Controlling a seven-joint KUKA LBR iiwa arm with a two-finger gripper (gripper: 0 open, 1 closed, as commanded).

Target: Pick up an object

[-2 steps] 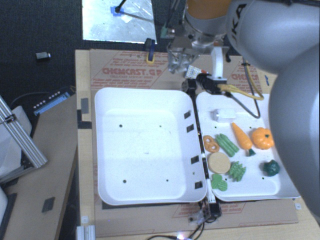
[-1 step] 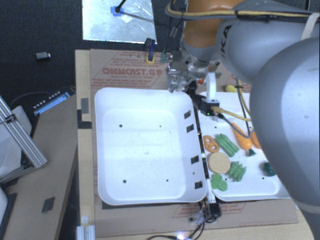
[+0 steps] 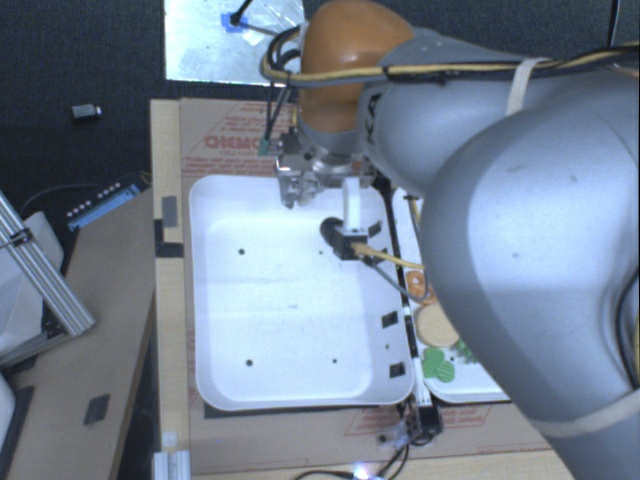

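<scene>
whether clenched or released unclear, gripper (image 3: 291,190) over far rim of left bin (image 3: 280,313)

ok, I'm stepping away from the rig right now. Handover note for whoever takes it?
Gripper: low over the far edge of the left bin. Its grip state is unclear from this view, and nothing is visibly held.
Things: a tan disc, a green piece and an orange-brown piece lie in the right bin, along its left side. The arm hides the rest of that bin.
Done: no pick to be seen.
Left: grasp one object and lift it. The visible candidates are all in the right bin, so the gripper likely needs to move there.
</scene>
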